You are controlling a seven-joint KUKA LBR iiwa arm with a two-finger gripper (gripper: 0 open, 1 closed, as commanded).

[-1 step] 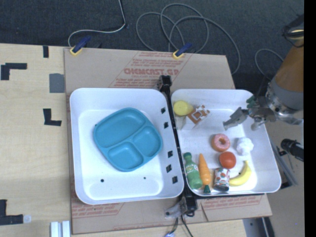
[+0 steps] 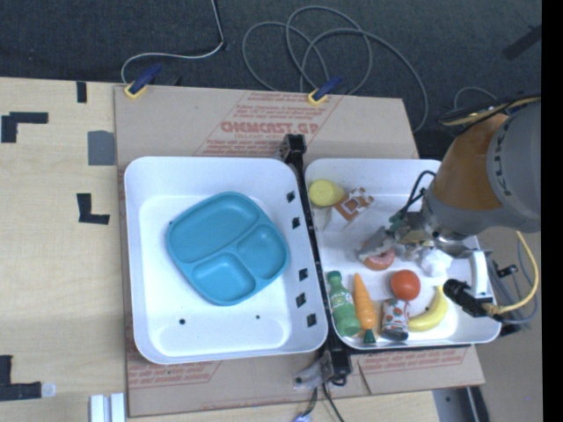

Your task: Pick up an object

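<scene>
colours in the two bins
both bins (image 2: 145,236) white; tray (image 2: 229,246) sky blue; lemon (image 2: 324,192) yellow; bottle (image 2: 341,302) green; carrot (image 2: 364,301) orange; tomato (image 2: 405,284) red; banana (image 2: 429,313) yellow; arm (image 2: 493,178) grey with an orange band; cardboard (image 2: 255,121) brown with red print; floor (image 2: 106,16) dark grey.

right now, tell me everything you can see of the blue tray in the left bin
The blue tray is a light blue, smooth, plastic-looking plate with rounded corners and three compartments: one large across its upper part and two smaller below. It lies flat and right side up on the floor of the left bin, turned at a slant to the bin's walls. It sits near the middle, touching no wall, and nothing lies in it.
</scene>
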